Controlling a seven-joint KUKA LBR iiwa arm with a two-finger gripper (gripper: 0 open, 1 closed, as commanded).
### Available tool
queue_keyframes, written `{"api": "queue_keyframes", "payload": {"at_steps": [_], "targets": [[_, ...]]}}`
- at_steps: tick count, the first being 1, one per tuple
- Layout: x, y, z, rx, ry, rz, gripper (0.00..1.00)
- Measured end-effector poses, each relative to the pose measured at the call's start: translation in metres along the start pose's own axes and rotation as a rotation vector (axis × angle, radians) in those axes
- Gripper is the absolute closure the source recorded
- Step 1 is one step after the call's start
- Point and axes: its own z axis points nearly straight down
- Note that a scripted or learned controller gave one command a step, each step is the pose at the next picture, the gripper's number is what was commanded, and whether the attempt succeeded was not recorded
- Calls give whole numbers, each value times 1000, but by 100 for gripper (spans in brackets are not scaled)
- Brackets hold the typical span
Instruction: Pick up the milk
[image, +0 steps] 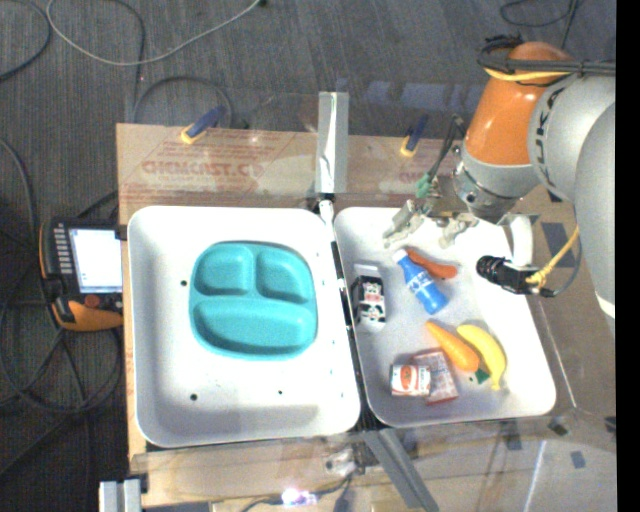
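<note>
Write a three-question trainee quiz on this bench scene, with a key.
1. True or false: the teal tray sits in the left bin.
2. Which lies nearest the gripper? A) banana B) blue bottle C) red can
3. Fill in: the black-and-white milk carton lies against the right bin's ____ wall.

Key: 1 true. 2 B. 3 left; the gripper hovers above the bin's far end with its fingers spread, gripping nothing, and the carton is untouched.

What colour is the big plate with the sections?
The plate is turquoise blue, seen best in the camera view, in the left bin.
</note>
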Motion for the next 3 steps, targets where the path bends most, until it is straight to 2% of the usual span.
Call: {"api": "queue_keyframes", "payload": {"at_steps": [1, 2, 3], "targets": [[70, -37, 18, 0, 0, -191, 0], [50, -99, 18, 0, -1, -247, 0], [56, -113, 18, 0, -1, -287, 0]]}}
